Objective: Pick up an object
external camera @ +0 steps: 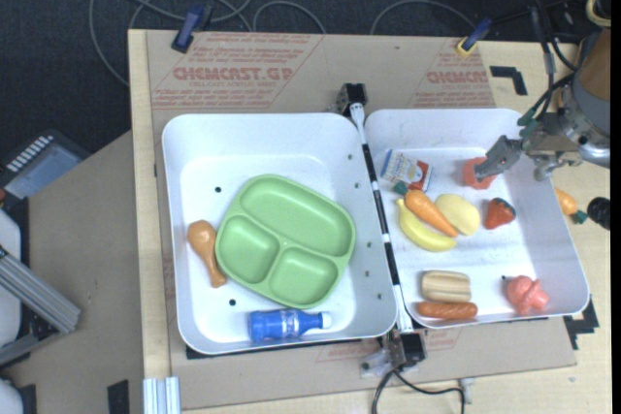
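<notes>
From my feed I see a tan board surface printed with "CHEMCAST G.P" in red, twice across the far edge, sitting on dark carpet strewn with thin cables; blue clips pin the board's far corners. Two shallow white bins sit side by side, touching. The left white bin holds a green three-compartment plastic tray, a tan toy drumstick just beside it, and a blue bottle lying along the near wall. The right white bin holds a small printed packet, orange carrot across a yellow banana, a pale lemon, a strawberry, a bread roll, a sausage, and a pink toy. The grey jaws hang over a small red object near the far wall; I cannot tell how they stand.
</notes>
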You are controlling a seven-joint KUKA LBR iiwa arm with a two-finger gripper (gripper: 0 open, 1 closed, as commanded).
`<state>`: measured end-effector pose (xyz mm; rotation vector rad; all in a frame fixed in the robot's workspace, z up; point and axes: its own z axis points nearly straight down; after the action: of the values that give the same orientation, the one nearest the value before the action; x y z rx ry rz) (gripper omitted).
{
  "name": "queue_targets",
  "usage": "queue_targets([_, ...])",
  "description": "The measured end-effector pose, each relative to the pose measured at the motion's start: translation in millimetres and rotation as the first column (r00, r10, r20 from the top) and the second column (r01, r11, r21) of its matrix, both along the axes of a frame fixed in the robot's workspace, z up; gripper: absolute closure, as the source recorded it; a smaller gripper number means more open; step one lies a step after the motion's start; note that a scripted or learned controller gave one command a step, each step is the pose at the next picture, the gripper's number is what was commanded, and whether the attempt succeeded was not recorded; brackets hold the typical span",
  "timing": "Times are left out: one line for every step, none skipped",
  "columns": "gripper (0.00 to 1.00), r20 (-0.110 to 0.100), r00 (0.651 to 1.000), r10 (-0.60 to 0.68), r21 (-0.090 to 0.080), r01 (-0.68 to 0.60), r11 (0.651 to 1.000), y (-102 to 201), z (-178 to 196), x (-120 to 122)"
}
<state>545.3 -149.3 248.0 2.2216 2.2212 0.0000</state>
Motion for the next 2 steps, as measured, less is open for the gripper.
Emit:
queue_targets([0.0, -0.003, 1.0, 0.0, 0.001, 0.0, 1.0, -16.6, -69.4, 37.7])
queue_targets([0.0, -0.003, 1.0, 0.0, 0.001, 0.0, 1.0, -36.0, -164.5, 55.8])
